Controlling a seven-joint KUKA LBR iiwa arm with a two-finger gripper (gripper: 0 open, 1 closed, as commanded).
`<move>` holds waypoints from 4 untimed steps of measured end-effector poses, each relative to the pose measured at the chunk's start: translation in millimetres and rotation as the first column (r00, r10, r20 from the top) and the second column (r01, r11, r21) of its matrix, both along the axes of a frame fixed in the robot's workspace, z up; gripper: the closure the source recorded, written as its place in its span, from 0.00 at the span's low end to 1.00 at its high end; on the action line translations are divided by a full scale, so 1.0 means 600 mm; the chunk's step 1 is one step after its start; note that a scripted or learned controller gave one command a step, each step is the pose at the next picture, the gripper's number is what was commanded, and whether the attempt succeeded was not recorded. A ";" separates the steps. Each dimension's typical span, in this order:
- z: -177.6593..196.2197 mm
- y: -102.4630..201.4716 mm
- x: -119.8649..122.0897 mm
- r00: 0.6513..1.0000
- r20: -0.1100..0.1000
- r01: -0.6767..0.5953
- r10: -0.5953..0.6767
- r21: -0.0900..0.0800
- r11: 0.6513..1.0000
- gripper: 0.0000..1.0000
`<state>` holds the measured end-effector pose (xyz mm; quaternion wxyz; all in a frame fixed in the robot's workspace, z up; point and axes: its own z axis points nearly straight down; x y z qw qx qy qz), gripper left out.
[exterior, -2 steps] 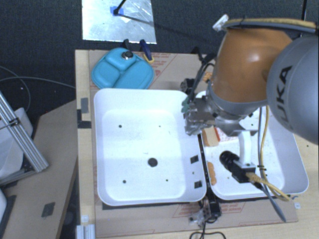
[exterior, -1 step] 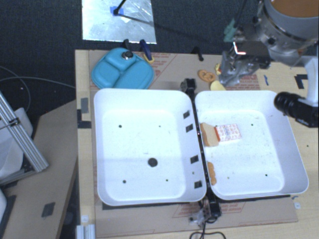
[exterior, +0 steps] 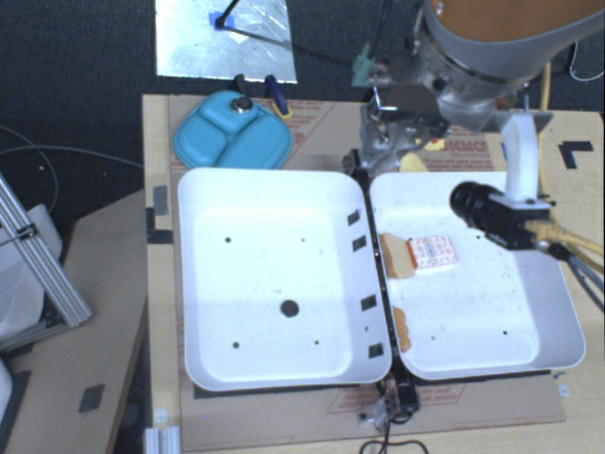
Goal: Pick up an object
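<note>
In the right bin (exterior: pixel 548 343), near its left wall, lies a small red-and-white patterned box (exterior: pixel 432 252). A tan flat piece (exterior: pixel 395 255) touches its left side, and another brown piece (exterior: pixel 401 329) lies further forward along the same wall. A small dark round object (exterior: pixel 289 308) rests on the floor of the left bin (exterior: pixel 203 253). A yellow item (exterior: pixel 413 164) sits at the right bin's back rim. My gripper (exterior: pixel 382 142) hangs over the back edge between the two bins, under the grey wrist, with nothing seen in it.
A black cylinder on a white bracket (exterior: pixel 493 214) juts over the right bin's back half. A blue lidded container (exterior: pixel 233 132) stands behind the left bin, and a silver sheet (exterior: pixel 225 25) lies further back. Metal rails (exterior: pixel 38 263) stand at the left.
</note>
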<state>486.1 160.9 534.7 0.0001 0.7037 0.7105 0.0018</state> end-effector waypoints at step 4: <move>-0.024 -0.079 0.016 1.000 -0.001 0.019 -0.019 -0.004 1.000 1.00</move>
